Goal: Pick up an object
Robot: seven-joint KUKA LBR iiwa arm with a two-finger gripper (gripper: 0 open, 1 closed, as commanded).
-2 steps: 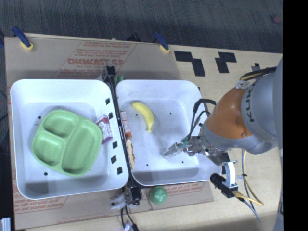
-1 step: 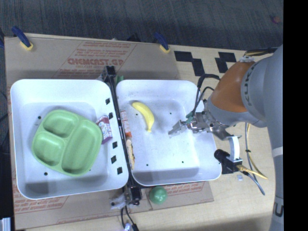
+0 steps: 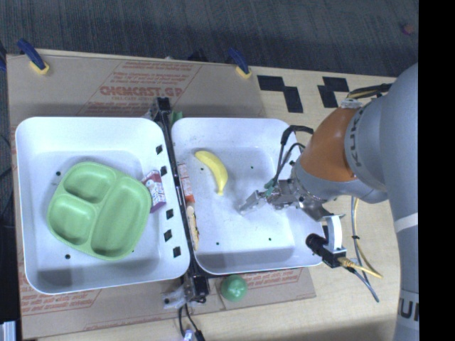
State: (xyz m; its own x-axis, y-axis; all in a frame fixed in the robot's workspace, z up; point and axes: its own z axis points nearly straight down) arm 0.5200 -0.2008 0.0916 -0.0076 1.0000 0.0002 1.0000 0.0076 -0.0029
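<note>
yellow banana (image 3: pixel 213 169), curved, lying flat in the right bin (image 3: pixel 234 258), near its upper left

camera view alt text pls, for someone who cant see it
A grey robot arm's gripper sits low in the right white bin, near a banana. The left white bin holds a green divided plate.

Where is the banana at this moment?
The banana lies in the right bin, in its upper left part, near the divider between the bins and left of the claw.
</note>
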